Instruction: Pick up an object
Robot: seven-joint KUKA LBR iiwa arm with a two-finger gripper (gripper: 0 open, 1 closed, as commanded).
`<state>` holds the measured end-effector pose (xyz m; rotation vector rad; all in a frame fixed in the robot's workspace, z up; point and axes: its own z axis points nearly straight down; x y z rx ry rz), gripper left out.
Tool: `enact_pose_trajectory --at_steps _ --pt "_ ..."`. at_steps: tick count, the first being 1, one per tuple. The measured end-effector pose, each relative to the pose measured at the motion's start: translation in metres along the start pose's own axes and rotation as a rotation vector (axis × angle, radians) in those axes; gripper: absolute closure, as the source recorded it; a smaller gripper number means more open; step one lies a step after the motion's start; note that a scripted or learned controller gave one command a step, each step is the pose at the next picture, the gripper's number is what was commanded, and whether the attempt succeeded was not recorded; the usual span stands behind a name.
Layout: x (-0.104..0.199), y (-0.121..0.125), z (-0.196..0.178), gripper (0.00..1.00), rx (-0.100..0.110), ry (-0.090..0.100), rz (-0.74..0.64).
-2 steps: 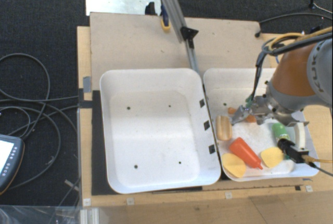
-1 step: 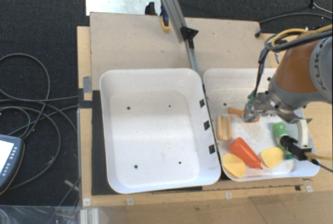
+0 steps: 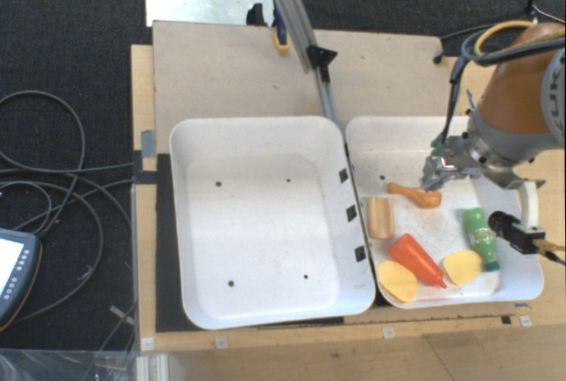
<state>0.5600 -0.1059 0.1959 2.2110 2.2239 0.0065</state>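
The right bin (image 3: 389, 140) holds several toy foods. An orange drumstick-shaped piece (image 3: 416, 194) lies near the middle. A tan bread roll (image 3: 379, 217) sits by the left wall. A red-orange carrot (image 3: 417, 259) lies toward the front, with a yellow piece (image 3: 398, 280) at its left and another yellow piece (image 3: 462, 266) at its right. A green bottle (image 3: 480, 237) lies at the right. My gripper (image 3: 433, 176) hangs just above the drumstick's right end, at the end of the grey arm with its orange band (image 3: 522, 87).
The left bin (image 3: 261, 220) stands beside the right one, sharing a middle wall with black clips. A metal pole (image 3: 296, 17) slants across the back of the bench. Cables lie on the floor at the left.
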Motion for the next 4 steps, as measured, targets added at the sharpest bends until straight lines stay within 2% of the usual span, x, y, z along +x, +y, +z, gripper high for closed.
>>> enact_pose_trajectory --at_steps 1,2,4 --pt "0.0 0.002 -0.048 1.0 0.0 0.0 0.0" --pt "0.058 0.016 -0.039 1.0 0.004 0.003 -0.006" --pt "0.177 0.057 -0.048 1.0 0.003 0.004 -0.006"
